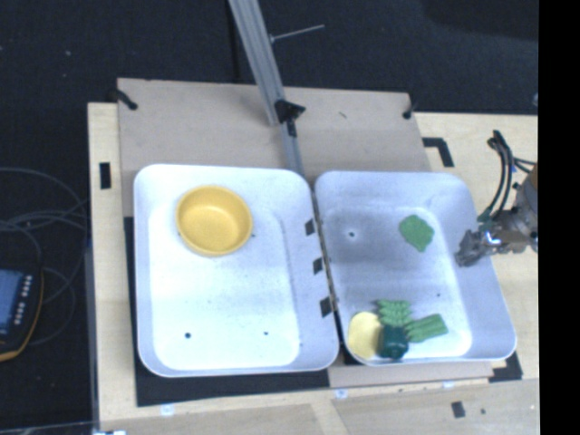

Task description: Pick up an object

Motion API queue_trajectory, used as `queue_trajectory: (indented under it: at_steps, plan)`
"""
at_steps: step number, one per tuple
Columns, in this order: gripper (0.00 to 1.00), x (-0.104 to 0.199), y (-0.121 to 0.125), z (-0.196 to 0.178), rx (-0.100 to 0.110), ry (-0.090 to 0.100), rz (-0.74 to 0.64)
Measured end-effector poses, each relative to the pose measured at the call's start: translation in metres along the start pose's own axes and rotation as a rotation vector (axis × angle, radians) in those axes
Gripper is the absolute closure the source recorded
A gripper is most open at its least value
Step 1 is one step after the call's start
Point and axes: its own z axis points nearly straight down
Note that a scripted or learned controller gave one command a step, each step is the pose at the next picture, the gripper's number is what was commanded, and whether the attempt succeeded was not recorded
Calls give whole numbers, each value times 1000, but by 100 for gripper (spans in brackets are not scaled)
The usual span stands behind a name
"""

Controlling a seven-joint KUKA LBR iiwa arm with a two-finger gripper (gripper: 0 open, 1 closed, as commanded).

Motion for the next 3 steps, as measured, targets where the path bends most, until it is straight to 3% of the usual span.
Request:
queue_trajectory:
  at_steps: [1, 3]
  plan:
    - [100, -1, 1, -36, 1, 0, 0]
    - [100, 102, 16, -30, 4, 2, -3]
